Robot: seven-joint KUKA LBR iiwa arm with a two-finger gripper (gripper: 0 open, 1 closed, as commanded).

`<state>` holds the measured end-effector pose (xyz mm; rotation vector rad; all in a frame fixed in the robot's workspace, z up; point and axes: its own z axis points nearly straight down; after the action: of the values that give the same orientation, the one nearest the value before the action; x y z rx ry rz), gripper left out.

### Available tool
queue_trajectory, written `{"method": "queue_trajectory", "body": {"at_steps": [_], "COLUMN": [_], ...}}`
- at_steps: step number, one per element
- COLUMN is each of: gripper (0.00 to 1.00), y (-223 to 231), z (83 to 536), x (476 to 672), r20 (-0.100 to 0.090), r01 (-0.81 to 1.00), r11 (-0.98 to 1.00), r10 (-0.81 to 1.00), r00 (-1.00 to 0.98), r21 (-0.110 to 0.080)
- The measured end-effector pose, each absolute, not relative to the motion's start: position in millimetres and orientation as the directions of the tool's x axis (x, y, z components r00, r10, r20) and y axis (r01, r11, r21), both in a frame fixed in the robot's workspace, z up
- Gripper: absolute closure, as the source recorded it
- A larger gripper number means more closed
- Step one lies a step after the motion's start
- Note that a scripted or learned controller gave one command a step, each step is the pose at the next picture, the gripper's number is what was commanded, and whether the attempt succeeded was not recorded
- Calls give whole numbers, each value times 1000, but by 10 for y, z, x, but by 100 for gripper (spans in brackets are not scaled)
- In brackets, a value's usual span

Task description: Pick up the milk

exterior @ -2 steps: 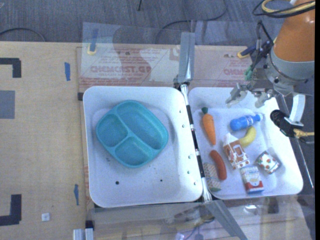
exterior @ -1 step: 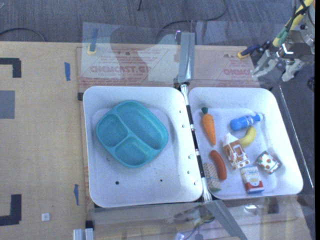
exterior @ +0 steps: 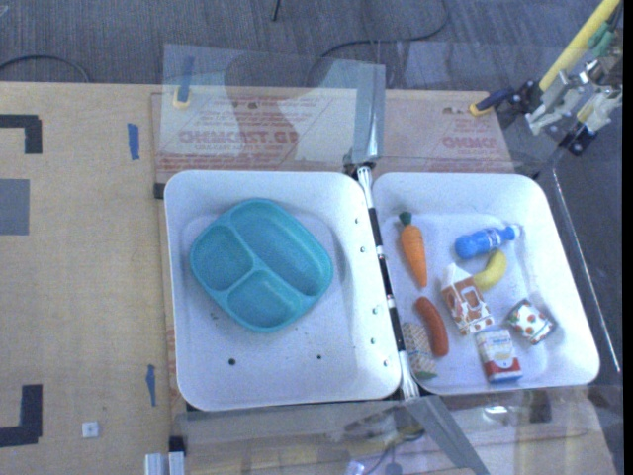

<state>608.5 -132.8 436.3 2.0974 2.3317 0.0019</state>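
Two bins (exterior: 554, 201) | left: one teal plate (exterior: 260, 263) | right: three cartons (milk (exterior: 466, 304) central), carrot (exterior: 413, 249), bottle (exterior: 484, 239) | gripper (exterior: 579, 102) top right, grip unclear

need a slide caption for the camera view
Gripper parked beyond the right bin, which holds the milk carton among toy foods; a teal divided plate sits in the left bin.

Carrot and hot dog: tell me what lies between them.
Bare white bin floor. The camera view shows the carrot above the hot dog in the right bin, nothing between.
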Motion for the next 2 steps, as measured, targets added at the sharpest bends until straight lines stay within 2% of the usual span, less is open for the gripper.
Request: {"method": "queue_trajectory", "body": {"at_steps": [1,2], "gripper": [0,0], "y": [-1513,-1029], "z": [2661,1759], "x": [5872,5061], "r20": [-1,1], "r01": [1000,986], "r11": [22,166], "r10": [1000,986], "r00": [-22,-166], "r21": [1,0]}}
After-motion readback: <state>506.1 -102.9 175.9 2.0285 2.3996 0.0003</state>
